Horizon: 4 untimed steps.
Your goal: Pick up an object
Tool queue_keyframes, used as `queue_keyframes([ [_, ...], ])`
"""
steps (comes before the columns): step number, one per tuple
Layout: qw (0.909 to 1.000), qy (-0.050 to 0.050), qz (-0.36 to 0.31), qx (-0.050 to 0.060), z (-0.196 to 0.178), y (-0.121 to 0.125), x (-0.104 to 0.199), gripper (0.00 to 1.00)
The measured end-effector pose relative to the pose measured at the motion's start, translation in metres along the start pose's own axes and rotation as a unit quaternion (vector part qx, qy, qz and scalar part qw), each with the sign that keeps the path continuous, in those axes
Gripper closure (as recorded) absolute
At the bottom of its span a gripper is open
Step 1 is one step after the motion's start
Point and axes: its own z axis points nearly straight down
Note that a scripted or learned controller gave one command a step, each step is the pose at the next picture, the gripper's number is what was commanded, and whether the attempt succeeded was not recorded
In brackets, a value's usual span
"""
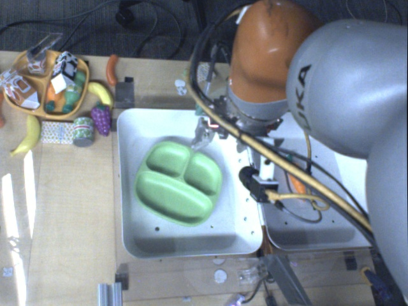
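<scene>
Gripper (pixel 203 132) hangs over the left bin's far edge; whether it is clenched or released cannot be told.
Grey arm (pixel 338 75) fills the two o'clock area; the left bin (pixel 131 190) holds a green divided plate (pixel 178 182), at seven o'clock from the gripper, just beside it.

The arm (pixel 331 75) is covering most of the right bin (pixel 312 234); an orange object (pixel 296 185) there is showing partially.
</scene>
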Motion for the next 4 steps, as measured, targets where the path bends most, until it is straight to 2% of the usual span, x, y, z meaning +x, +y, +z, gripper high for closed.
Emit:
queue_keyframes([
  [4, 1.0, 0.0, 0.0, 0.0, 0.0, 0.0, 0.0, 0.0],
])
